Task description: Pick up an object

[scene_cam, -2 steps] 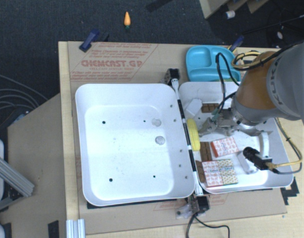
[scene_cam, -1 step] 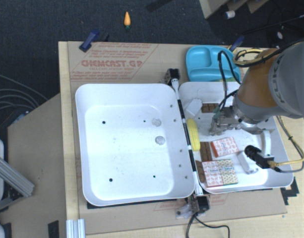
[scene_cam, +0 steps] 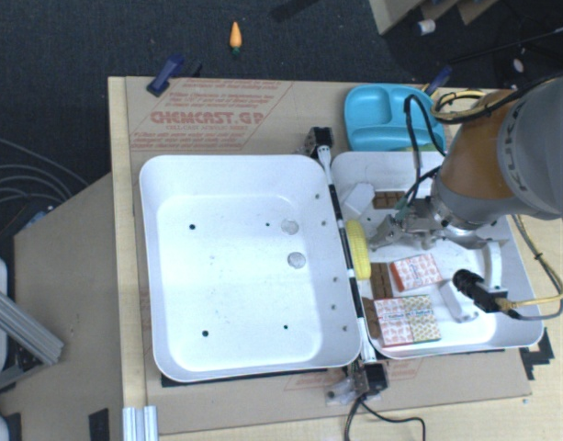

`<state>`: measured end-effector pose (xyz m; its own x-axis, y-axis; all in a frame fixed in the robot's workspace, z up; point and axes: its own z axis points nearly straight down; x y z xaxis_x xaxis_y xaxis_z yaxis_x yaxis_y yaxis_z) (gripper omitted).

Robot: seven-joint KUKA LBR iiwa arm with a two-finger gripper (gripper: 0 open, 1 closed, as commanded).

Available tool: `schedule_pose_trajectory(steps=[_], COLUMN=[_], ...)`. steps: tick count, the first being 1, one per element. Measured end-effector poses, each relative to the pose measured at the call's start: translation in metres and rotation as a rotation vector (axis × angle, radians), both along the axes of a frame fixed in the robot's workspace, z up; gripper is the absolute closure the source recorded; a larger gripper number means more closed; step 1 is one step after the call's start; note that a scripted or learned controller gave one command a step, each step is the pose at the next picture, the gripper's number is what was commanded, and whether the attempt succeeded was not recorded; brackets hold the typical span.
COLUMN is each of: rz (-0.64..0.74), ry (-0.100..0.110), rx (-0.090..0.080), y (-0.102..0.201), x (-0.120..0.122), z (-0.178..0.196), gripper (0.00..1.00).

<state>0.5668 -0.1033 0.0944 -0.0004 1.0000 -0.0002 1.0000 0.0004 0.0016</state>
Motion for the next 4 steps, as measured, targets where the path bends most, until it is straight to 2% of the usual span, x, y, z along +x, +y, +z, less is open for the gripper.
schedule_pose_trajectory(steps=[1,2,3,4], rz=[-0.002,0.001,0.002,0.002], ry=[-0.003,0.034,0.033,0.033], rx=[-0.007,-0.003,0.003,0.003], y=[0.008,0.006,0.009,0.009], x=[0.033,0.083,0.083,0.083], z=[-0.008,-0.011,-0.001,-0.001], gripper=[0.00,0.00,1.00,0.00])
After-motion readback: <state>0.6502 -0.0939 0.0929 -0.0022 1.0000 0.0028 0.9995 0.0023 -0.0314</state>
